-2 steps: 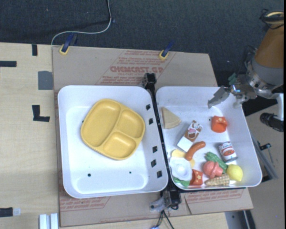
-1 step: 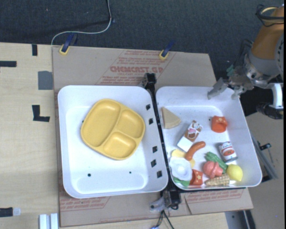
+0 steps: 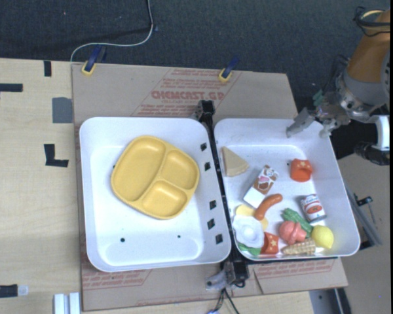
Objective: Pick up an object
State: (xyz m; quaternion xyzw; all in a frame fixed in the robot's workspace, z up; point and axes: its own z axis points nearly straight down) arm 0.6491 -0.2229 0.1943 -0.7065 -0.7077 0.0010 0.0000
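— Objects for picking lie in the right bin [image 3: 327,150]: a bread wedge [image 3: 232,161], red tomato [image 3: 301,169], sausage [image 3: 268,206], small can [image 3: 312,207], lemon [image 3: 322,237], fried egg [image 3: 247,229], and an ice-cream cone [image 3: 300,248].

— And the left bin [image 3: 95,175]?

— It holds a yellow divided plate [image 3: 155,176], tilted diagonally.

— Your claw [image 3: 312,122]?

— It hangs over the right bin's far rim, above everything. I can't tell how it stands, and I see nothing in it.
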